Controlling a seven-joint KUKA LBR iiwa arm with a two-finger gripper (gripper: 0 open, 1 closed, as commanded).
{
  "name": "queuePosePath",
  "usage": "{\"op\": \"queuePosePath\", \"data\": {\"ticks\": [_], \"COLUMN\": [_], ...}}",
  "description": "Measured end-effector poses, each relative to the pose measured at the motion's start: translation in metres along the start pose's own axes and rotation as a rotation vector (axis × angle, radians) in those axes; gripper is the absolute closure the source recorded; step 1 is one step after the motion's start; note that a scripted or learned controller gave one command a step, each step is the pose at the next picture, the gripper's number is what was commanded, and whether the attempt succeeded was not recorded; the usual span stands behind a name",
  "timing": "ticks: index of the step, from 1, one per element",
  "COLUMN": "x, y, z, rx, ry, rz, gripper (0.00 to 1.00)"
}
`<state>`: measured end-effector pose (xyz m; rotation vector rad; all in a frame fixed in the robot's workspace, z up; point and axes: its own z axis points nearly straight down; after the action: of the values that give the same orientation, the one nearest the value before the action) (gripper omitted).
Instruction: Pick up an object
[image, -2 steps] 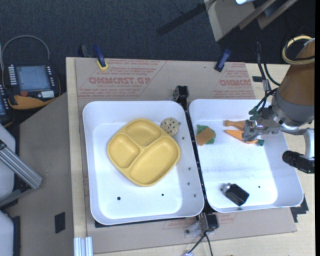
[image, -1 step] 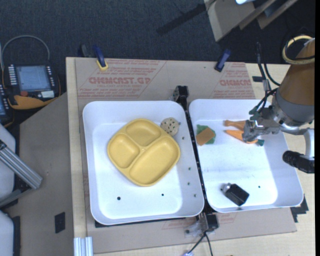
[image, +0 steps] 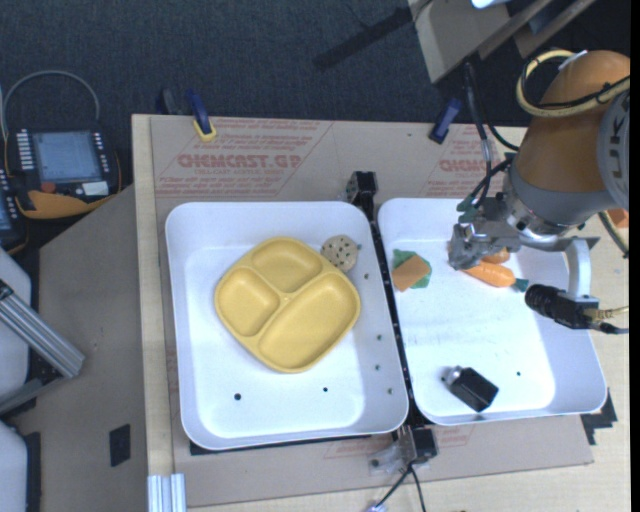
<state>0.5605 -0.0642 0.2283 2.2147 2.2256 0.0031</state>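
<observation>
The toy carrot (image: 490, 274) lies in the right bin (image: 500, 345) near its far edge, long axis running left-right, just right of the gripper (image: 466, 250), whose spread you cannot tell.

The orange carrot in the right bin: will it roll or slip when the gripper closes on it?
The carrot looks rounded and tapered, lying on its side, so it may roll or squirt out of a pinch. It looks like a small smooth toy, probably light and rigid. The gripper sits right beside it.
</observation>
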Motion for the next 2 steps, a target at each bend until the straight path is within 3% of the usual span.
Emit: {"op": "queuePosePath", "data": {"ticks": [1,2], "x": [0.053,0.095], "y": [0.010,0.039], "z": [0.003,0.000], "rx": [0.001,0.000], "ry": [-0.001,0.000], "rz": [0.003,0.003], "gripper": [1.00,1.00]}}
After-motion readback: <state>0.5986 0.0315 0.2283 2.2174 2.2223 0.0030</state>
